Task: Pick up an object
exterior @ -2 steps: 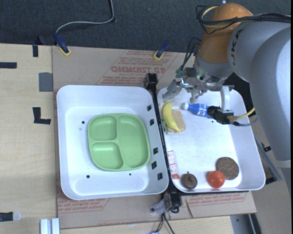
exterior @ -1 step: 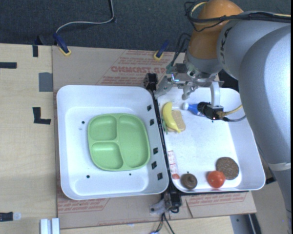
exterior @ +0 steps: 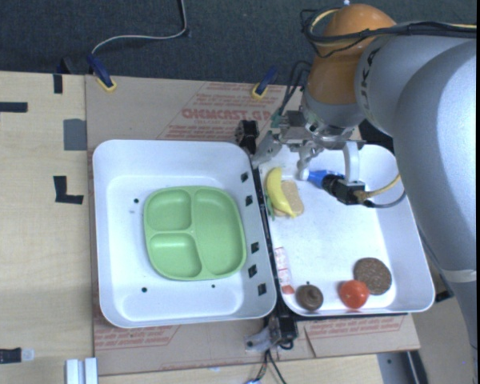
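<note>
My gripper hangs low over the far left corner of the right bin. A yellow banana lies just left of it and slightly nearer, resting against a tan piece by the bin's left wall. A small blue object sits right beside the gripper's tip, partly hidden by it. Along the near edge of the same bin lie a brown round cookie, a red tomato and a small dark brown ring.
The left bin holds a green divided plate at its middle. The arm's grey body and orange band loom over the right bin's far right side. Cardboard lies under both bins.
</note>
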`<state>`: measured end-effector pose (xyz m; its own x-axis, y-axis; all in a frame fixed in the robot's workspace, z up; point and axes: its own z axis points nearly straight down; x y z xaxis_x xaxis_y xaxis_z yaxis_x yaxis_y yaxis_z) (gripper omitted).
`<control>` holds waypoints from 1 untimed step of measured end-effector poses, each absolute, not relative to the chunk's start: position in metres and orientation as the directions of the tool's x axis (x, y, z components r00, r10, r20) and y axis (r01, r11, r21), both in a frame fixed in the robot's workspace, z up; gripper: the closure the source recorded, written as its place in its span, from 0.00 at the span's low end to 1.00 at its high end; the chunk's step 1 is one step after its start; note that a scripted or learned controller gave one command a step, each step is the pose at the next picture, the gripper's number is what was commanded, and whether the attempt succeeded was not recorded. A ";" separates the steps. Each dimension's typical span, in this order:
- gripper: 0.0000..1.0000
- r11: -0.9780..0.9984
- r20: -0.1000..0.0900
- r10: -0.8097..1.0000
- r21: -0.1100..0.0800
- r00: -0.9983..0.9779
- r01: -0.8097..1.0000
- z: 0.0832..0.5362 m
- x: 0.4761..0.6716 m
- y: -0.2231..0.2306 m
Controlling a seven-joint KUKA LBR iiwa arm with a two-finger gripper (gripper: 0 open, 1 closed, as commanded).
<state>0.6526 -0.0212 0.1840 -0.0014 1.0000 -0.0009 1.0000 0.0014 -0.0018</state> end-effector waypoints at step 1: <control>0.00 0.001 -0.002 1.000 -0.002 -0.001 1.000 0.184 0.626 -0.056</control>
